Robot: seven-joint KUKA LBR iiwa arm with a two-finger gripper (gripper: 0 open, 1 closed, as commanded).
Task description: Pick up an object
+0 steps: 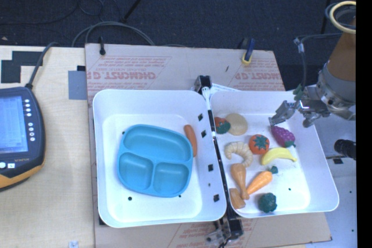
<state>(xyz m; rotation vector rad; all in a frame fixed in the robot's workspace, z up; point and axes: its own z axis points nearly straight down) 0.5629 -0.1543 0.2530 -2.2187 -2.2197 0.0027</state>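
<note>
Gripper [294, 113] spread, pinching nothing; arm cut off rightward. Just below: one purple grape bunch [283, 136], one banana [278, 155], two carrots [259, 182].

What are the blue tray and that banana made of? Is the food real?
The blue tray looks like moulded plastic: one even colour, rounded compartments, a soft sheen. The banana seems a plastic toy too: flat yellow, smooth skin. Probably none is real.

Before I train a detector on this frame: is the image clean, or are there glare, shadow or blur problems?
Camera view: even light, toys sharp; the white right bin looks bright and slightly washed out; the floor beyond the bench is dark, cables barely readable; the gripper is a little soft against the bin wall; the blue tray shows soft sheen, no hard glare.
</note>
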